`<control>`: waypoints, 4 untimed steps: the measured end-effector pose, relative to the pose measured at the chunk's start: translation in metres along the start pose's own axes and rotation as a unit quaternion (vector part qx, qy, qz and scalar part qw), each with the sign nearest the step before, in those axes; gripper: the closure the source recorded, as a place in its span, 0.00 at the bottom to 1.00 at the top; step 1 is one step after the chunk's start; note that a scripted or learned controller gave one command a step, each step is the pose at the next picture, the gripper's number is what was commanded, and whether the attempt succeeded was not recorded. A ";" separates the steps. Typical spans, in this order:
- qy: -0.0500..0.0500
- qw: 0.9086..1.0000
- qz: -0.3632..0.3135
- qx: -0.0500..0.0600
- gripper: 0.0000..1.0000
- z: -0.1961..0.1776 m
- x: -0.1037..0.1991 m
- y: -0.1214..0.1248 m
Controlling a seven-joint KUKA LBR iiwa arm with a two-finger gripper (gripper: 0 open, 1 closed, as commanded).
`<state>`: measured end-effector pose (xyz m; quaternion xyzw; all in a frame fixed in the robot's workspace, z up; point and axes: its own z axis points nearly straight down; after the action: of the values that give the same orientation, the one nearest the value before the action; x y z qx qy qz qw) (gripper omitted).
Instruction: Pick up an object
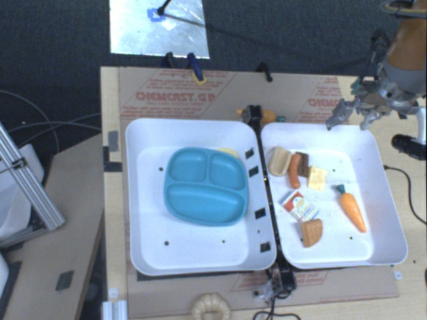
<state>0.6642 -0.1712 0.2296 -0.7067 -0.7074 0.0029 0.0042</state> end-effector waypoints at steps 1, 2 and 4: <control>-0.001 1.000 -0.001 -0.006 0.00 -0.008 0.000 0.002; -0.001 1.000 0.000 -0.004 0.00 0.047 -0.008 -0.003; -0.001 1.000 -0.001 -0.005 0.00 0.147 -0.013 -0.007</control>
<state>0.6553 -0.1840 0.0827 -0.7059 -0.7083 0.0005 0.0000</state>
